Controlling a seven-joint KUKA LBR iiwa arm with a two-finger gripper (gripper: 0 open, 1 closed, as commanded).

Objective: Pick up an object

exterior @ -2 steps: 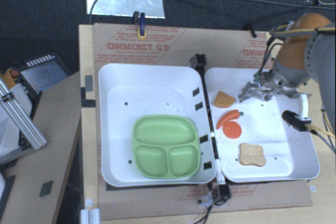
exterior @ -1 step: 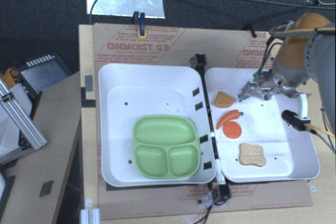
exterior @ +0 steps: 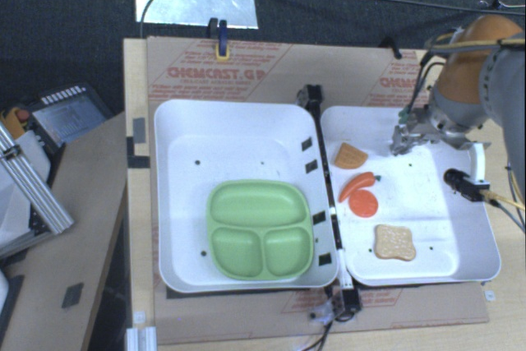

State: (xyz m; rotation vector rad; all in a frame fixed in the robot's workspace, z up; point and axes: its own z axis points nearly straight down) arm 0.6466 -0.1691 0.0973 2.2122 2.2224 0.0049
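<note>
The right white bin (exterior: 468, 247) holds an orange-tan wedge (exterior: 351, 155), a red-orange carrot-like piece (exterior: 357, 182), a red round slice (exterior: 364, 204) and a slice of toast (exterior: 394, 242). My gripper (exterior: 404, 140) hangs over the bin's back part, to the right of the wedge and apart from every item. Nothing shows between its tips.
The left white bin (exterior: 181, 136) carries a green divided plate (exterior: 260, 228) in its front half. A black clamp strip (exterior: 322, 168) runs between the bins. Cardboard (exterior: 271, 70) lies under both. A grey device (exterior: 70, 117) and metal rail (exterior: 33, 185) stand at the left.
</note>
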